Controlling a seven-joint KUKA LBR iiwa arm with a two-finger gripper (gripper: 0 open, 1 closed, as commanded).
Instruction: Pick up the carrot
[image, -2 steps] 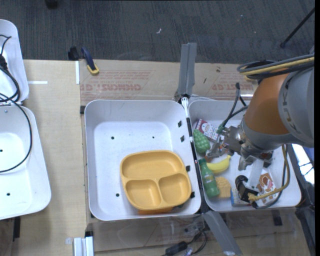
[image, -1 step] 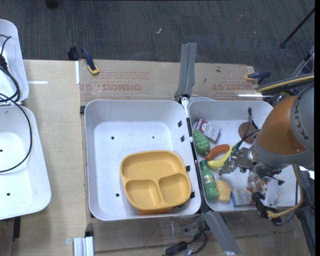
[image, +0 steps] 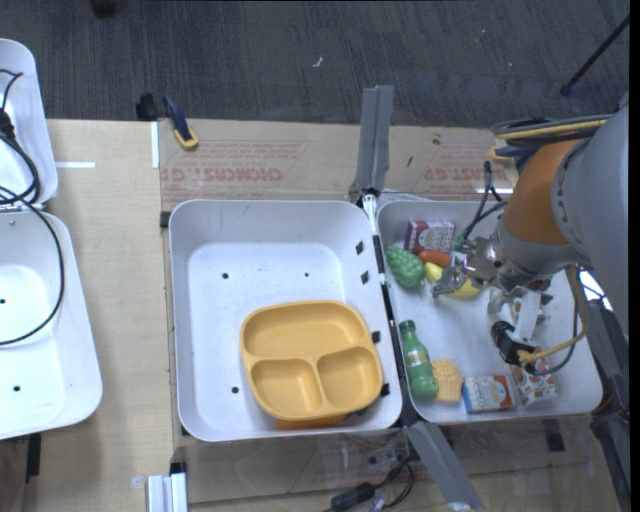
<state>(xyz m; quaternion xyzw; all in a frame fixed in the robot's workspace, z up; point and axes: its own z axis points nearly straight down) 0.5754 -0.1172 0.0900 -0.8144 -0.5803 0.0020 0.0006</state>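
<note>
Bench of pale wood (image: 120, 240) on dark carpet, bearing two shallow white plastic bins. Left bin (image: 200, 300): one glossy yellow three-compartment plate (image: 310, 360). Right bin (image: 470, 340): one orange carrot (image: 434, 259) beside a knobbly green vegetable (image: 405, 268), one green bottle (image: 416, 360). Gripper (image: 455, 279) just right of the carrot; whether it grips anything cannot be told.
</note>
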